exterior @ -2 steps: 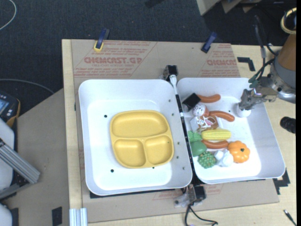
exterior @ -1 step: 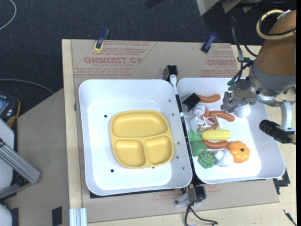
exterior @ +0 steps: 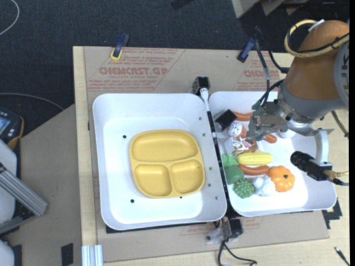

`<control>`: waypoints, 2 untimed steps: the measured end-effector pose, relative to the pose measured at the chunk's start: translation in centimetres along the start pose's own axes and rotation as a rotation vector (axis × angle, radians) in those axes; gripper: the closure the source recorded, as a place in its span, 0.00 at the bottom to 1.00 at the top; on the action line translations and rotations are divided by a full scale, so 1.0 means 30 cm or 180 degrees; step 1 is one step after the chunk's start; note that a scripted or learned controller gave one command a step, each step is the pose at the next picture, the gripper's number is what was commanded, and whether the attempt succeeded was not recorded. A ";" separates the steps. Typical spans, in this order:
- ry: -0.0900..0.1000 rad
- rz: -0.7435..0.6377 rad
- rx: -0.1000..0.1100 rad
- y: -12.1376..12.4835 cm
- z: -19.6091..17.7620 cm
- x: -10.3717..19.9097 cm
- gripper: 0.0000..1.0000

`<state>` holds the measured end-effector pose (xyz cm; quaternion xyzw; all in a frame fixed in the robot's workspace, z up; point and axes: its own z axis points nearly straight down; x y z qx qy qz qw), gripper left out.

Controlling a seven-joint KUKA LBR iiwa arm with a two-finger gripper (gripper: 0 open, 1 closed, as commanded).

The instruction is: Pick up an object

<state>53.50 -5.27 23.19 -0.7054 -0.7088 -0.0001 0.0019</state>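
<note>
Over the right bin (exterior: 310, 197), toward its left half: gripper (exterior: 258, 132) lowered from the orange-banded arm (exterior: 316, 60), tip down among a crowd of toy foods. Open or closed: cannot tell from this slant. Just below the tip, touching or nearly so: a small red-and-white toy (exterior: 241, 144) and a white speckled egg shape (exterior: 235, 129).

Packed along that bin's left wall: black block (exterior: 224, 118), orange sausage (exterior: 242, 115) just behind it, green leafy piece (exterior: 231, 168), broccoli (exterior: 243, 188). Nearer the middle: yellow corn cob (exterior: 255, 159) lying crosswise against a reddish hot dog (exterior: 253, 169), with an orange pumpkin (exterior: 282, 178) just beside their right ends.

Open white floor along the right bin's near edge and near-right corner. Left bin (exterior: 111, 126): one yellow divided plate (exterior: 166, 162) at the centre, bare white all round it. Pale bench (exterior: 82, 148) showing around both bins.
</note>
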 end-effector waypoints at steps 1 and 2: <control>0.0001 -0.0003 0.0001 -0.047 -0.019 0.161 1.00; -0.0002 -0.0001 0.0003 -0.071 0.009 0.303 1.00</control>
